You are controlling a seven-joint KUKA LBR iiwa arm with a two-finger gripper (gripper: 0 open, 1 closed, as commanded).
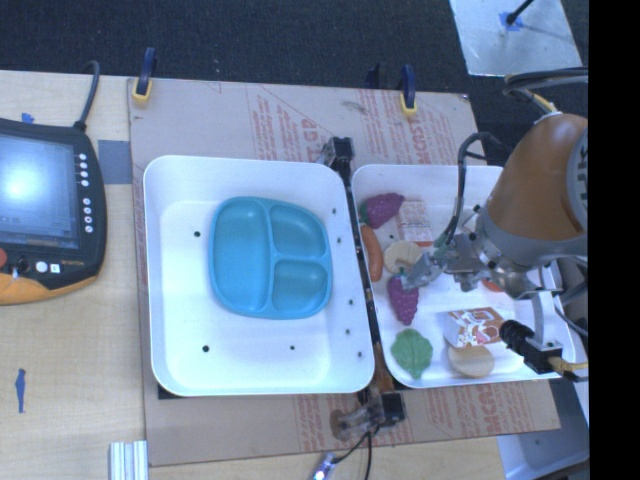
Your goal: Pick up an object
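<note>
The right bin point(440, 180) holds several small food toys: a purple piece point(382, 208), an orange carrot point(373, 253), a beige round piece point(401, 256), a purple grape bunch point(403, 300), a green leaf point(411, 352), a tan bun point(470, 360) and a red-and-white packet point(473, 326). My gripper point(424, 272) hangs low over this bin, just above the grape bunch and beside the beige piece. The orange-banded arm point(535, 193) covers the bin's right side. Nothing is visibly held.
The left bin point(170, 298) holds a blue divided plate point(270, 258). A black tablet-like controller point(45, 203) lies at the far left on the bench. Clamps point(407, 80) pin the cardboard sheet at the back edge.
</note>
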